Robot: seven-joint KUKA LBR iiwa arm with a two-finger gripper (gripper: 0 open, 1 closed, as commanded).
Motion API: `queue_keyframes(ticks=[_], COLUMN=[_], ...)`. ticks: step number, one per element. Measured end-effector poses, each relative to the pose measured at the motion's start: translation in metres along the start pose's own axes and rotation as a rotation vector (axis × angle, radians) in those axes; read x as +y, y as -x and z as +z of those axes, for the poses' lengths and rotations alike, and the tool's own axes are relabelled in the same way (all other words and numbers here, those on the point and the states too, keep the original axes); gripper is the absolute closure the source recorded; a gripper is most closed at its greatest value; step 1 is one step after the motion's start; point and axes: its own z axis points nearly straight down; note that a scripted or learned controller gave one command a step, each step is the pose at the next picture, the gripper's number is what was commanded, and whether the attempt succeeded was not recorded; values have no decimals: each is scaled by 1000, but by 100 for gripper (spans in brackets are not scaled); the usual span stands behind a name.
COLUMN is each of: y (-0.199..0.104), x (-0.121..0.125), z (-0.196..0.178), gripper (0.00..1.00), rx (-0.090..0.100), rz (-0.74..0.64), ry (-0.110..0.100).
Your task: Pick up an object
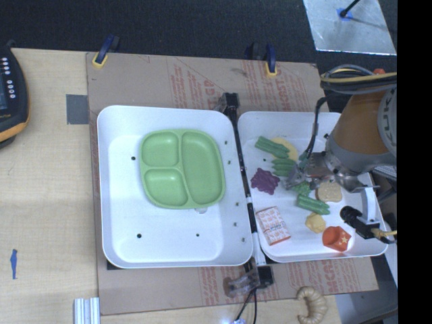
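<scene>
Hovering low in the right bin (266,252), the gripper (302,174) among green toys (273,147); jaws' state unclear.

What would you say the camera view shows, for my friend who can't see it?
A robot arm lowers its claw into the right bin, among small toys: green pieces, a purple toy, a red block and a small box. The left bin holds a green plate.

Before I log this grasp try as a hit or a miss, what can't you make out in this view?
- The gripper: blurred, low among green toys; whether it holds anything can't be told.
- Pale round item: partly hidden by the arm.
- Small box: print too small to read.
- Handheld controller: cut off by the left edge.
</scene>
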Motion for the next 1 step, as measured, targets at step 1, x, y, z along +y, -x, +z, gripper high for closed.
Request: queue_keyframes(ticks=[1], y=[-78], x=[53], z=[-119], gripper=[100], rx=[3], rz=[-7], ry=[17])
